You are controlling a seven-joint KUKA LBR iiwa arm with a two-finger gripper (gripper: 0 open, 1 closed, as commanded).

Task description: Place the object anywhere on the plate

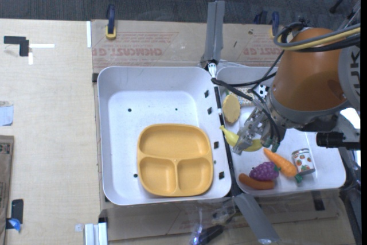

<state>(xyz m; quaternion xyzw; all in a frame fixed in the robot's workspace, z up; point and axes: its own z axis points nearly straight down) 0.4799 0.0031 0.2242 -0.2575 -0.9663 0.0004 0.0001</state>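
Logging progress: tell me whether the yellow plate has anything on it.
Empty. The yellow plate in the left bin shows three bare compartments; the toy foods lie in the right bin.

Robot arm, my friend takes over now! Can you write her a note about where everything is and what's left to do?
Gripper: low in the right bin, over the banana; whether it is gripping cannot be told.
Yellow plate: in the left bin, with nothing on it.
Also in the right bin: carrot, grapes, sausage, small can.
Done: nothing placed yet.
Left: pick an object, carry it left, set it on the plate.
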